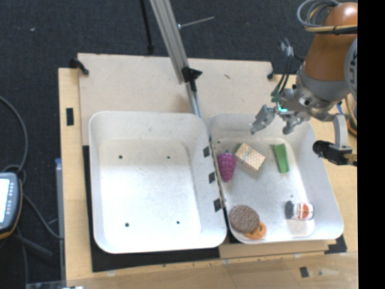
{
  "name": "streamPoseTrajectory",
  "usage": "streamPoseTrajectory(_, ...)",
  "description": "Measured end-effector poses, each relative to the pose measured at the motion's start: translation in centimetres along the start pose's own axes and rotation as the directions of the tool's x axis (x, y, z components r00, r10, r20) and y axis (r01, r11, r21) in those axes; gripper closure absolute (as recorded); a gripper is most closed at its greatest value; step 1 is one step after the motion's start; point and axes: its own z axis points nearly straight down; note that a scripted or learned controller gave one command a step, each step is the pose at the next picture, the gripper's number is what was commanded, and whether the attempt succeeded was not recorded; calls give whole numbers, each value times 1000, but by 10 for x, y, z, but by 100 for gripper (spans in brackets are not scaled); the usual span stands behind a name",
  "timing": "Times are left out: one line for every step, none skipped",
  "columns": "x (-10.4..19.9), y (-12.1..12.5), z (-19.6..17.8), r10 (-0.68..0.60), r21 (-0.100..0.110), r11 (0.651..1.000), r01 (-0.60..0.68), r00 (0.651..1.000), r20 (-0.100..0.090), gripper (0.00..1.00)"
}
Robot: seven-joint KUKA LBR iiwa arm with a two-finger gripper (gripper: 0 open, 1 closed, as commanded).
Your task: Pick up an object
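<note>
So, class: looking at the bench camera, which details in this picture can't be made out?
- Orange object: mostly covered by the brown disc in the camera view.
- Small red-and-white item: too small and blurred to identify.
- Arm: cut off by the right edge.

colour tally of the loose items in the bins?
Purple: 1, purple piece
Tan: 1, tan block
Green: 1, green stick
Brown on orange: 1, brown disc
White with red: 1, small white item
Total: 5, all in the right bin.
</note>
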Motion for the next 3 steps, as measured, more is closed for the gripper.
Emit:
streamPoseTrajectory(0,1,-3,0,-5,1000,0,1000,0,0)
streamPoseTrajectory(1,-3,40,3,0,1000,-3,1000,3,0)
streamPoseTrajectory(-6,-12,89,4,0,1000,-4,1000,3,0)
